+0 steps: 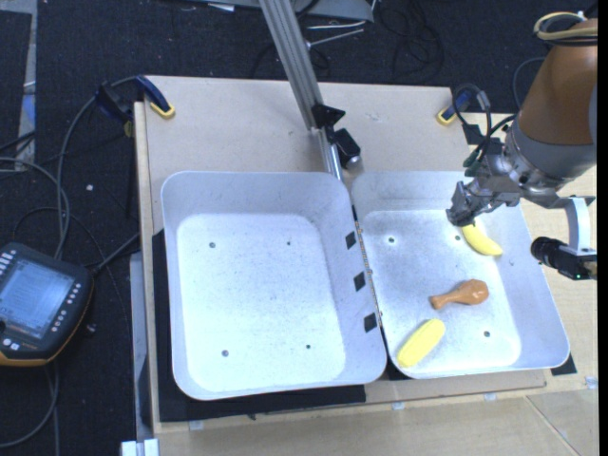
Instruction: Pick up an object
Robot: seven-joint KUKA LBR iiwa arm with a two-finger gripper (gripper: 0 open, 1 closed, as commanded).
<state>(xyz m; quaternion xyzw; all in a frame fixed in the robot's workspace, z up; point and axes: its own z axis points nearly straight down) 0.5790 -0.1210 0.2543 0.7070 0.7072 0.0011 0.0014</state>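
Note:
The right bin (532, 350) holds three items. A yellow banana (481, 240) lies near its back right. A brown chicken drumstick (462, 295) rests in the middle right, and a yellow corn-like piece (420, 342) lies near the front. My gripper (465, 212) hangs over the right bin's back area, right at the banana's upper left end. Its dark fingers point down and blur together, and nothing is visibly lifted.
The left bin (185, 193) stands beside the right one, with black clips (361, 278) along their shared rim. A slanted metal pole (299, 60) rises behind the bins. A teach pendant (33, 302) lies off the bench at the left.

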